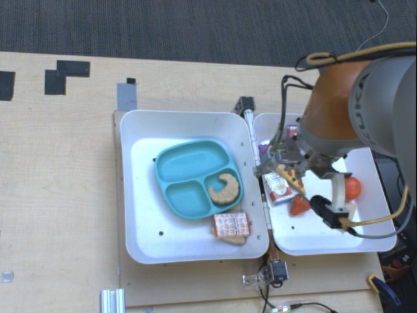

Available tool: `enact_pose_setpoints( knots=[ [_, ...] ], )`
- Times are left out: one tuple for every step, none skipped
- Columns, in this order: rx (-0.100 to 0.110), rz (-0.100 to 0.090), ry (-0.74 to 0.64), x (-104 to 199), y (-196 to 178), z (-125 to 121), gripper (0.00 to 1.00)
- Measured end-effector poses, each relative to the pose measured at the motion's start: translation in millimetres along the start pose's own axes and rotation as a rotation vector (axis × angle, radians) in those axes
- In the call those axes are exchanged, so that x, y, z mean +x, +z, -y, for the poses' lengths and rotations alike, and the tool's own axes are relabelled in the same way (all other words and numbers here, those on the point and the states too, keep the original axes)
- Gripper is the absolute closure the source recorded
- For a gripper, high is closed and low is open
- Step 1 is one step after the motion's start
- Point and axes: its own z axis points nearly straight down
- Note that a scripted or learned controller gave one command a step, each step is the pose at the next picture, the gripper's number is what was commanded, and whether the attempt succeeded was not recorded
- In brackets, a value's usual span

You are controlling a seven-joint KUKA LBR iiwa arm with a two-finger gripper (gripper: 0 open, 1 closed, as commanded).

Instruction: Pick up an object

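The gripper (281, 168), jaws' state unclear, hovers over a red-and-white packet (277, 186).

One fixed camera above the bench

Looks down at a slant on both bins (195, 256) — arm (365, 96) enters from the right.

2 white bins (130, 175), 1 blue tray (186, 175) (3 compartments), 1 croissant (225, 189), 1 patterned packet (231, 225).

A light wooden bench (58, 194) carries two shallow white bins side by side, left bin (128, 194) and right bin (384, 240).
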Motion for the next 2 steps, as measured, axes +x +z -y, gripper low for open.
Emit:
enact_pose_setpoints(
  knots=[
    [0.001, -0.001, 0.000, 0.5, 0.1, 0.1, 0.00],
    [0.001, -0.001, -0.001, 0.6, 0.1, 0.1, 0.00]
  ],
)
